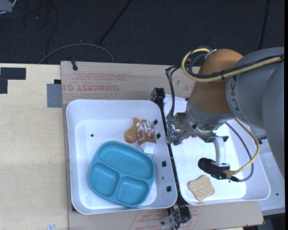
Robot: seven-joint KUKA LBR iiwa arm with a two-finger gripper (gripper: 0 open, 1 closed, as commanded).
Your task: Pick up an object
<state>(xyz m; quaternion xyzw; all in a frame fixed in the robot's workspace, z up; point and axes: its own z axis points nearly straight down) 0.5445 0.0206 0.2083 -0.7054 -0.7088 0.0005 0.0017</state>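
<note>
Gripper (176, 132) state cannot be told, hidden under wrist; tan cracker (201, 188) in right-hand bin (233, 191) is best approached squarely from above.

Smooth blue plastic tray (121, 173), glossy white plastic bins (79, 152), matt cardboard sheet (116, 81), pale wood-grain bench (24, 143).

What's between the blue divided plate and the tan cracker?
In the camera view, just the two bins' adjoining walls with their black clips, between the blue divided plate and the tan cracker.
</note>
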